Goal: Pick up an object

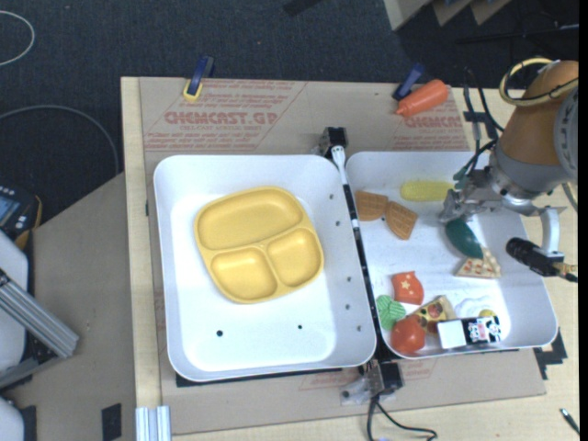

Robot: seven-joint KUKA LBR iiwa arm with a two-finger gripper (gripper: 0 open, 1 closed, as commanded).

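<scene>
- Right now the arm (537, 127) reaches in from the right over the far side of the right bin (542, 312).
- Claw (457, 211) sits low in that bin, just above a dark green object (464, 237); cannot tell whether it is touching.
- Cannot tell if the claw is released or clenched; too small and dark to read.
- Nothing is visibly gripped.
- Green object lies tilted, mid-right of the right bin, just left of a small pizza-slice toy (479, 267).
- Yellow oblong toy (425, 190) lies at the far side of the bin, left of the claw.
- Two brown bread-like pieces (386, 211) lie near the bin's left wall, touching each other.
- Near side of the right bin: a red piece (408, 288), a green leafy piece (390, 311), a red tomato-like ball (409, 336), and a small white and black box (468, 331), all crowded together.
- Left bin (179, 246) holds a yellow divided plate (257, 243) with three compartments, set toward the far side.
- Both bins sit side by side on the counter (147, 136), touching along the middle.
- Orange clamp (423, 97) sits on the far edge of the counter, beyond the right bin.
- Small yellow and blue clamp (196, 79) sits on the far left edge of the counter.
</scene>
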